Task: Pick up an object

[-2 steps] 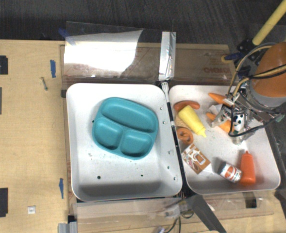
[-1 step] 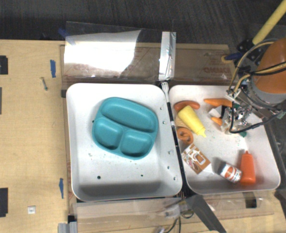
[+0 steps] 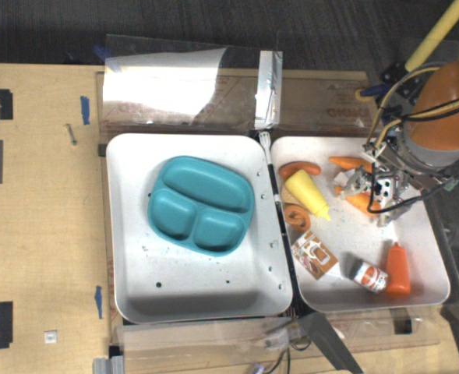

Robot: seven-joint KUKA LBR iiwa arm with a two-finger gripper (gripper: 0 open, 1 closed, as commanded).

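The right bin [image 3: 432,283] holds several small objects. A yellow bottle [image 3: 308,194] lies near its left side, with an orange sausage-like piece [image 3: 299,167] above it and a curled orange piece [image 3: 295,214] below it. A brown and white packet [image 3: 315,256] lies lower down. An orange bottle with a white label [image 3: 385,273] rests near the bin's front. My gripper [image 3: 373,187] hangs low over the bin's upper right, above an orange carrot-like piece [image 3: 348,163] and another orange piece [image 3: 359,202].
The left bin [image 3: 132,279] bears a teal divided tray [image 3: 200,205]. A clear plastic sheet [image 3: 167,88] stands behind the bins. Cables and a yellow rod [image 3: 439,26] hang around the arm at the upper right.
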